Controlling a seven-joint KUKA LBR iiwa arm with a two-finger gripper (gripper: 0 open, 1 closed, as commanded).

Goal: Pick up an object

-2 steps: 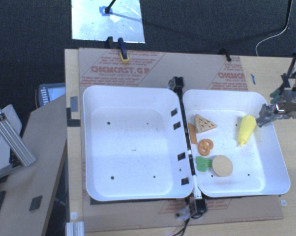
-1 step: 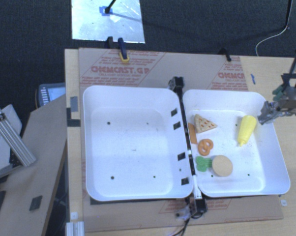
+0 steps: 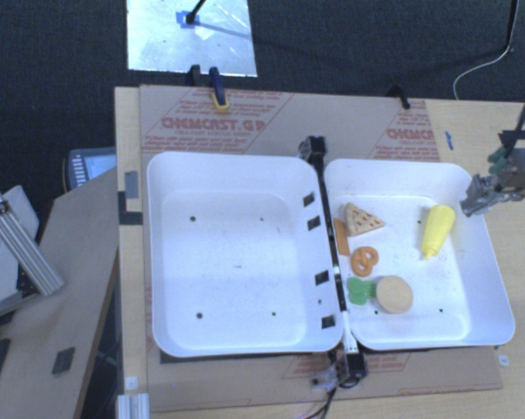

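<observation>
The grey metal gripper (image 3: pixel 477 197) hovers at the right bin's far-right rim; the yellow plastic mustard bottle (image 3: pixel 437 229) lies just left, long axis running near-to-far.

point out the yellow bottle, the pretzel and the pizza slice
yellow bottle (image 3: pixel 437 228), camera view, mid body
pretzel (image 3: pixel 364 259), camera view, its centre
pizza slice (image 3: pixel 362 220), camera view, middle of the wedge

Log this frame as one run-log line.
end effector: over right bin's far-right rim | yellow plastic mustard bottle: lying in right white bin, ungrasped
</observation>
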